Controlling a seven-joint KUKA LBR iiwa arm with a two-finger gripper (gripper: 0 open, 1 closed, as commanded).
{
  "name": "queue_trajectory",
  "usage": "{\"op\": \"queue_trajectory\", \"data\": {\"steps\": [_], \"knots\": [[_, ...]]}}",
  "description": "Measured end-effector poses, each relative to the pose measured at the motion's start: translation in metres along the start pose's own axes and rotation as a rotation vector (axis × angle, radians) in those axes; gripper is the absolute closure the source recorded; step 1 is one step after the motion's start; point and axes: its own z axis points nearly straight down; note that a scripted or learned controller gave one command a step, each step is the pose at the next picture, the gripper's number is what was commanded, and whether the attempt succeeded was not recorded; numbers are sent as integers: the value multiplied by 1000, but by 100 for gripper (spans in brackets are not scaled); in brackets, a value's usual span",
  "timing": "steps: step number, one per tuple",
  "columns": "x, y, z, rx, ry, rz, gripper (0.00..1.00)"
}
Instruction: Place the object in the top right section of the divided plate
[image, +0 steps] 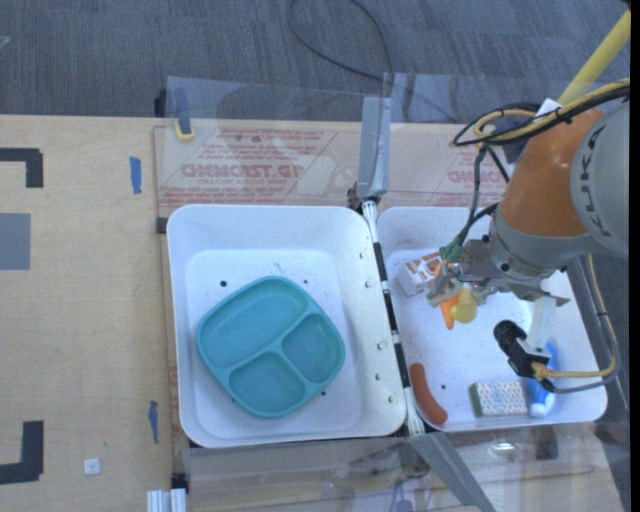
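A teal divided plate (270, 345) with three sections lies in the left white bin (190, 240). My gripper (452, 290) hangs over the upper left part of the right bin (590, 400). Right under its tip is a small orange and yellow object (458, 310). Whether that object is between the fingers or lying on the bin floor cannot be made out. A white packet with an orange label (418, 271) lies just left of the gripper.
In the right bin, a reddish-brown sausage (430, 394) lies by the front left corner. A green speckled sponge (498, 398) and a small blue and white item (540, 402) sit at the front. The arm covers the bin's right part.
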Motion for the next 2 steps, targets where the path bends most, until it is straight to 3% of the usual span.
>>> {"op": "queue_trajectory", "data": {"steps": [1, 2], "knots": [[54, -36, -11, 4, 0, 382, 100], [110, -38, 1, 1, -2, 820, 100]]}}
